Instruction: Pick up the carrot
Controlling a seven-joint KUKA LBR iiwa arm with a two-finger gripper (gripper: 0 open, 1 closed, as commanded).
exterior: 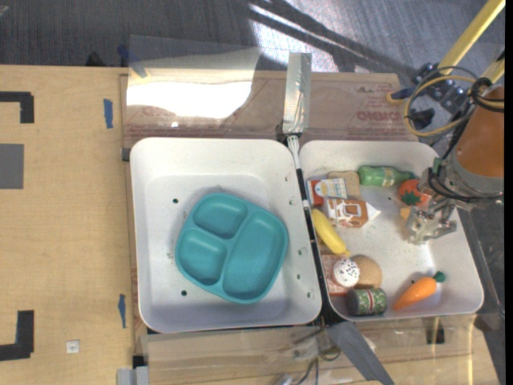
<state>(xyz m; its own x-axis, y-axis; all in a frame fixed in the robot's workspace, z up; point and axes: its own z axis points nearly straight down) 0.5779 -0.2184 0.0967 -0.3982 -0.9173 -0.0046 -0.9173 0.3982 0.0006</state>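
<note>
Orange and tapering, the carrot [416, 292] lies near the front right corner of the right bin [469, 273], its green top pointing up and to the right, and we see it well apart from the gripper [425, 224]. That gripper hangs over the right-hand middle of the same bin, below the arm's grey wrist and orange band [486, 144]; its metal parts blur together against the white floor, so we cannot tell how far the jaws stand open, and we see nothing clearly held between them. Just left of the carrot sits a small dark can with a green label [367, 301], touching or nearly touching a white ball with dark speckles [346, 273] and a brown rounded thing [369, 269] behind it. A banana [327, 231] lies along the bin's left side, beside a red and white carton [343, 200]. A green bottle [383, 175] rests near the back wall, and a small red thing [410, 191] lies just beside the gripper. In the left bin [152, 239] we see a teal divided tray [232, 247], turned at a slant. Both bins sit on a wooden tabletop [56, 239] marked with black tape.
</note>
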